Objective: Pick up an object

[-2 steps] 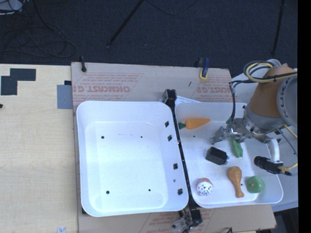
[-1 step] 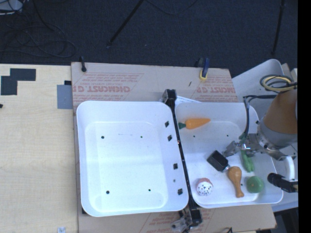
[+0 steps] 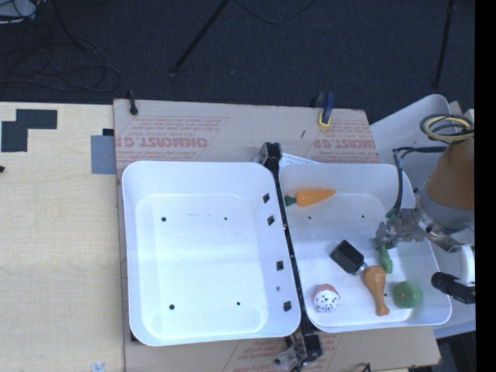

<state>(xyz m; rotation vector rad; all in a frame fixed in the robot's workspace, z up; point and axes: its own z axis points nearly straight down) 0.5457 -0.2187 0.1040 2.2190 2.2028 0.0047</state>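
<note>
The gripper [image 3: 385, 235] hangs low over the right bin [image 3: 353, 178], near that bin's right wall, with the grey wrist and orange band rising behind it to the right. How its fingers stand cannot be told from this slanted view; nothing is seen between them.

Just under and in front of the gripper lies a small green piece [image 3: 384, 259], seemingly a pepper or pod, its long axis running roughly toward the camera. It is the nearest thing to the fingertips and, in judgement, the likeliest target: a short drop straight down would meet it.

Crowding is the trouble. A drumstick [image 3: 377, 287] lies just beside the green piece on the near side, its long axis tilted toward the bin's front edge. A black block [image 3: 348, 256] sits close to the left, turned at an angle. A green ball [image 3: 406, 294] rests near the front right corner, and a white spotted ball [image 3: 326, 298] near the front edge. A carrot [image 3: 312, 197] lies well apart at the back of the bin, its long axis across the bin, tip pointing right.

The left bin [image 3: 139, 208] holds none of these things. A descent slightly off line could strike the drumstick or the block, or nudge the round pieces away.
</note>
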